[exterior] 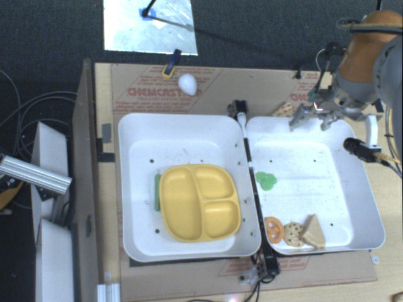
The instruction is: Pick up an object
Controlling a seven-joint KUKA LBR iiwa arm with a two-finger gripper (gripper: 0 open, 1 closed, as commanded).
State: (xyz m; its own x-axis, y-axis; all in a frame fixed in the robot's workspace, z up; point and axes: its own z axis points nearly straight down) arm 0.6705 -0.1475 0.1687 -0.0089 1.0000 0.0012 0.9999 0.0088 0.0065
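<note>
I see the gripper (312, 116) hovering above the right bin's (359, 187) far edge, fingers spread, holding nothing. The pretzel (273, 228) looks light and brittle; I'd pinch its rim.

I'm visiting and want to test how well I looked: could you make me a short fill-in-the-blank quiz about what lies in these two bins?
1. The yellow tray lies in the ____ bin.
2. The small leafy item in the right bin is coloured ____.
3. The pretzel, cookie and wedge sit along the right bin's ____ edge.
4. The egg rests ____ the bins, on the cardboard.

Missing words: left; green; near; outside
</note>
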